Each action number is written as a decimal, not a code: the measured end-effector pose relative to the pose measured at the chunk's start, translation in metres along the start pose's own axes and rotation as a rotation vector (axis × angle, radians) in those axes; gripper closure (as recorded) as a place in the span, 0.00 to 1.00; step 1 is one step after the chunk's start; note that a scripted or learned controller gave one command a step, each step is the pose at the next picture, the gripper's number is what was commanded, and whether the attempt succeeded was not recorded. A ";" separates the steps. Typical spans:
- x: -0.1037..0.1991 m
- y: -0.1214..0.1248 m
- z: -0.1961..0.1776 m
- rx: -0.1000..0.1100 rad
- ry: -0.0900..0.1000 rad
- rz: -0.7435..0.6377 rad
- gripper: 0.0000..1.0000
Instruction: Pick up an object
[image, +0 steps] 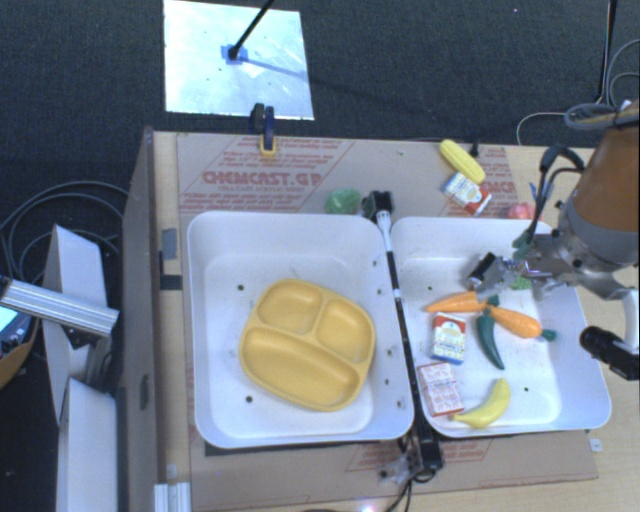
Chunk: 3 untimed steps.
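In right bin (575, 395) | claw (497, 272) just above carrot (458, 302) | grip state: cannot tell

One fixed camera above the bench (300, 165), looking down at a slant, both white bins (215, 300) in frame, mid-distance

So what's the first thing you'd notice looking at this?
The big yellow divided tray lying alone in the left bin. Next, the bright toy food in the right bin: two carrots, a green pepper and a banana. The robot's hand is above them.
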<state>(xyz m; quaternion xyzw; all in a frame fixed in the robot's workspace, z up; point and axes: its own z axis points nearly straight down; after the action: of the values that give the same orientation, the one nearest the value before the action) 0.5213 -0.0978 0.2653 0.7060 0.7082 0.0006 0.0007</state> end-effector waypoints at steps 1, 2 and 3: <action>0.012 0.059 0.151 0.006 0.001 -0.004 0.00; 0.009 0.043 0.183 0.004 0.001 0.002 0.00; 0.009 0.045 0.171 -0.001 0.001 0.002 1.00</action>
<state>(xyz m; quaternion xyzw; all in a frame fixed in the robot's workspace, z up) 0.5664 -0.0886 0.0948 0.7067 0.7075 0.0011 0.0006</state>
